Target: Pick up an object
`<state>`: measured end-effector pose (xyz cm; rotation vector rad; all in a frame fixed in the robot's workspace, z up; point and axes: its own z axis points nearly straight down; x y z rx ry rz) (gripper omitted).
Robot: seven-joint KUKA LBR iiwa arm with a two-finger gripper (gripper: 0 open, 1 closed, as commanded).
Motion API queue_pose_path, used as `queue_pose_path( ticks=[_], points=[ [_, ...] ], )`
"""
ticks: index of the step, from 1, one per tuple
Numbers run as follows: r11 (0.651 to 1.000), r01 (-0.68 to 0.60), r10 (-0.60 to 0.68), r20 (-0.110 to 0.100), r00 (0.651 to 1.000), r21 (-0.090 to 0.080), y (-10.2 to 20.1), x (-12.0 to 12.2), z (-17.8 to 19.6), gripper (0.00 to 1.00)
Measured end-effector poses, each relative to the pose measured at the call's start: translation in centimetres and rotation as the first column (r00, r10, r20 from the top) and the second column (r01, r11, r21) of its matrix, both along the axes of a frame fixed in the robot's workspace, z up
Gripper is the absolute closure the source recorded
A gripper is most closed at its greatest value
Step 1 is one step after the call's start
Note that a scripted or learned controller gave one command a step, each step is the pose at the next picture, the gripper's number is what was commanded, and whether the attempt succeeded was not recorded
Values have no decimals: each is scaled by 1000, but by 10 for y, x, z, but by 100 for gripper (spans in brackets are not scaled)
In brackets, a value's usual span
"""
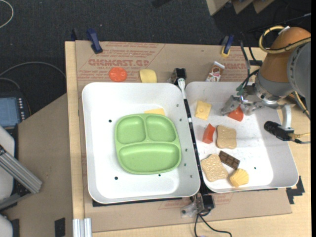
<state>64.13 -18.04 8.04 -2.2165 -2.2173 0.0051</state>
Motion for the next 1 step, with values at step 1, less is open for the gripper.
queue_pose_path(
  ticks=[1],
  points=[
    [1000,1,-1,9,1000,-3,-1,2,16,100]
  ],
)
